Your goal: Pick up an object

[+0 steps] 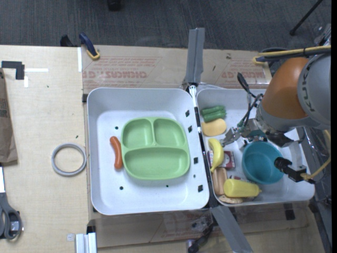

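My gripper (pixel 231 137) hangs low in the right bin (pixel 279 196), below the grey arm with its orange band (pixel 284 88). It sits between a pale yellow piece (pixel 214 127) and a teal bowl (pixel 261 162), just above and to the right of a banana (pixel 216 153). A green toy vegetable (pixel 213 112) lies at the bin's far left. A hot dog (pixel 219 181) and a yellow cup on its side (pixel 241 188) lie at the near edge. In the left bin (pixel 100 194), an orange sausage-shaped toy (pixel 117 152) lies beside a green divided plate (pixel 156 147).
A small red and white packet (pixel 229 159) lies next to the banana. On the bench to the left are a grey ring (pixel 69 158), scissors (pixel 9 223) and a brown paper bag (pixel 6 125). A blue clamp (pixel 89 45) sits at the far edge.
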{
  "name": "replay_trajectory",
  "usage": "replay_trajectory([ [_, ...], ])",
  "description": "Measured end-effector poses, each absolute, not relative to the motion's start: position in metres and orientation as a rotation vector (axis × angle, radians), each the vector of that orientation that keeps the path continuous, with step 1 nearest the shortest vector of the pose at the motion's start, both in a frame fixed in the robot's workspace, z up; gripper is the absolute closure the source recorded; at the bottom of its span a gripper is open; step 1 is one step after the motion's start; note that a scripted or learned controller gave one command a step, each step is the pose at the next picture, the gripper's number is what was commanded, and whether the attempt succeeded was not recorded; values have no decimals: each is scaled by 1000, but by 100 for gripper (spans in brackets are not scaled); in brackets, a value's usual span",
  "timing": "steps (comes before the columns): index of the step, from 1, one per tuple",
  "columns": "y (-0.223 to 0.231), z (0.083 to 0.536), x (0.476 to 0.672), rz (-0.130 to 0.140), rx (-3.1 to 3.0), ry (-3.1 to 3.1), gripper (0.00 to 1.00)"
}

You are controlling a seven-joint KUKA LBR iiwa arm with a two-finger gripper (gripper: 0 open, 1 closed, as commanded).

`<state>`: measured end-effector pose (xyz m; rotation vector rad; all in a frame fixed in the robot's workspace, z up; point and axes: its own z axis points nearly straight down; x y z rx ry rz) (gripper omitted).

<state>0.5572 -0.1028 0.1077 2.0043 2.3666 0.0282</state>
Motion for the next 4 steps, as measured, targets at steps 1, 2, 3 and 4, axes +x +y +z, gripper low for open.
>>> replay_trajectory([
  [1, -156, 108, 587, 25, 1882, 2479, 0],
  [2, -202, 108, 607, 32, 1747, 2586, 0],
  [3, -201, 96, 639, 10, 1875, 2511, 0],
  [4, -197, 106, 641, 16, 1867, 2518, 100],
])
